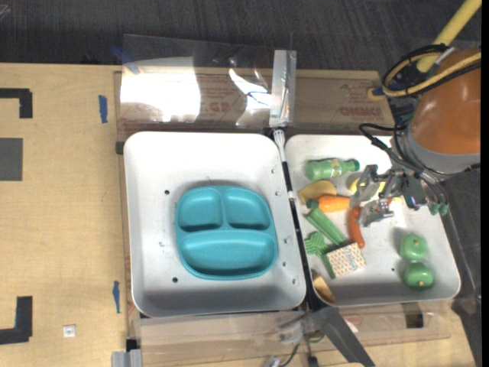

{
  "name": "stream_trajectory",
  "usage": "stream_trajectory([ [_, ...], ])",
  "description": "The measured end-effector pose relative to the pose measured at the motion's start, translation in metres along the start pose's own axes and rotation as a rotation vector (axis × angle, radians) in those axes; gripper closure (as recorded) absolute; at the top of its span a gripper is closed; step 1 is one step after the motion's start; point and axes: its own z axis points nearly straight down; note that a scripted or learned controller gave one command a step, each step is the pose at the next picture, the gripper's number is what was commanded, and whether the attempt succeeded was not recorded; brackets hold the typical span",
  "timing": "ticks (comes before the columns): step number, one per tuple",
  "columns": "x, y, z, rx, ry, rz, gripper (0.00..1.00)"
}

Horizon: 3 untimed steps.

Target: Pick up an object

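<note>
Gripper [372,197] low in right bin [439,239], fingers hard to make out, can't tell if apart. Orange carrot [334,202] just left, green bottle [331,167] above.

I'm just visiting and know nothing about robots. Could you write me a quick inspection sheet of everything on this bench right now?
Surface: two white bins side by side on a cardboard-covered bench; left bin, right bin.
Job's things: toy food in the right bin: green bottle, orange carrot, red-orange stick, two green apples, green leafy pieces, small speckled packet.
Clutter: teal divided plate in the left bin; clear plastic sheet behind the bins.
Grippers: gripper low over the right bin beside the carrot; finger state hard to tell.
Cables: yellow and black loops by the arm's orange band.
Surroundings: dark carpet, blue tape marks.
</note>
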Motion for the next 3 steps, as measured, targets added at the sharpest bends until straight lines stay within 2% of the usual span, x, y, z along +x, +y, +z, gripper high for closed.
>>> stream_trajectory([
  [1, 0.002, -0.002, 0.004, 0.0, 0.008, 0.005, 0.0],
  [2, -0.012, -0.014, 0.115, 0.004, -0.007, 0.007, 0.0],
  [3, -0.001, -0.012, 0.122, 0.007, -0.017, 0.03, 0.0],
])
